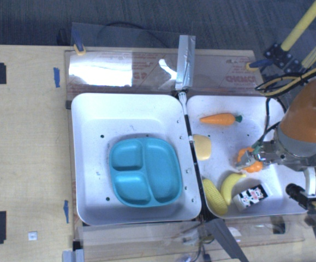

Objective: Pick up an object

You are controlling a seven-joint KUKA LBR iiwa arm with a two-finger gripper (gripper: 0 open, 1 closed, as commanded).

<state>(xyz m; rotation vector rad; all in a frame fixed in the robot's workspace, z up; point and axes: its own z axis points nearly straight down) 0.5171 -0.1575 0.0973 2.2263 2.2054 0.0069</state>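
The right bin (267,108) holds several toy foods. A carrot (219,119) lies near its far side, and a pale yellow piece (202,147) rests by its left wall. A banana (231,183) and a corn cob (214,196) lie at the front left, with a black and white item (251,195) beside them. My gripper (249,158) is low over the middle of this bin, with a small orange object (252,167) right at its tip. The arm's grey wrist and orange band (305,121) cover the bin's right side.
The left bin (87,146) holds a blue divided plate (145,171). A ridge (189,146) where the two bins meet runs between them. Black cables (267,119) hang along the arm. A clear plastic sheet (125,70) lies behind the bins.
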